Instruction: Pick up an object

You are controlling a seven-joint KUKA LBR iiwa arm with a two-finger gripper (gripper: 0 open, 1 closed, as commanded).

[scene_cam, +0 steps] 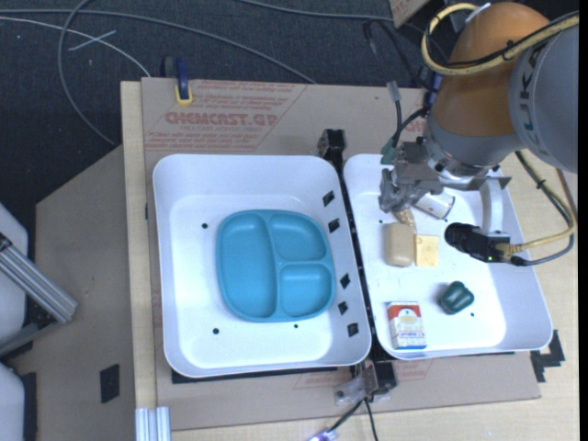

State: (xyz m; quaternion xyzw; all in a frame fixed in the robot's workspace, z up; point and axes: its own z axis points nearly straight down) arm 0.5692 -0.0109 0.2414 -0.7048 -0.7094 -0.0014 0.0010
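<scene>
Bench: brown board [230, 108] carried two white bins side by side, with dark floor and loose cables along the upper frame.
Left bin [175, 246]: held a blue divided plate [274, 265] lying flat near its middle, well apart from the arm.
Right bin [524, 310]: held a tan block [398, 244] touching a yellow piece [427, 251], a dark green object [455, 297] lower right, and a small red and white box [405, 326] at the lower edge.
Arm: grey with an orange band [482, 62], reaching in from the right over the upper part of the right bin.
Gripper [402, 196]: hung just above the tan block's upper end; whether it was wide or narrow could not be told, and nothing was seen held in it.
Likely target: the tan block, judged the nearest thing.
Risk, crowding: the yellow piece lay against the block, so a descent might have nudged both or caught the wrong one.
Risk, aim: the tool sat over the block's end and not its middle, so a grasp could have slipped off.
Risk, wall: the divider between the bins stood near, and a drift left might have struck it.
</scene>
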